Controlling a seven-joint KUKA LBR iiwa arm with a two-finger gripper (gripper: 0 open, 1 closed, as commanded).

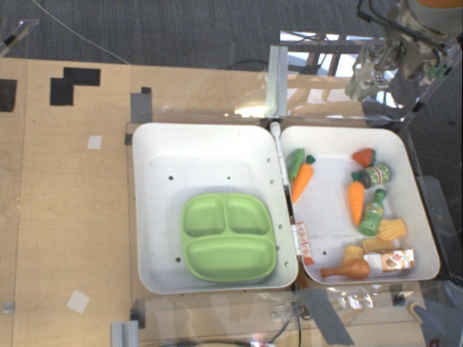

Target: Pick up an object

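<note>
- Over on my right-hand bin (405, 144), the toy food sits mostly along the far side and the near edge: 1 carrot (357, 202) beside a green bottle (372, 215), a strawberry (364, 156) above a small can (377, 174), and a drumstick (349, 270) near a little carton (397, 260) at the near edge.
- A 2nd carrot (302, 178) lies against the divider with a green vegetable (294, 161) touching it; I judge it the easiest target, since it has bare floor around it.
- The left bin (155, 157) carries a green 3-compartment plate (228, 236), likely a drop spot.
- My hand (370, 74) hangs above the table (65, 215) beyond the right bin's far rim, well apart from every item, so no pick has begun.
- I cannot tell how the hand is set: it blurs into cables and reflective framing.
- The arm is cut off by the top edge, and the yellow pieces (383, 236) by the bottle are too small to name.
</note>
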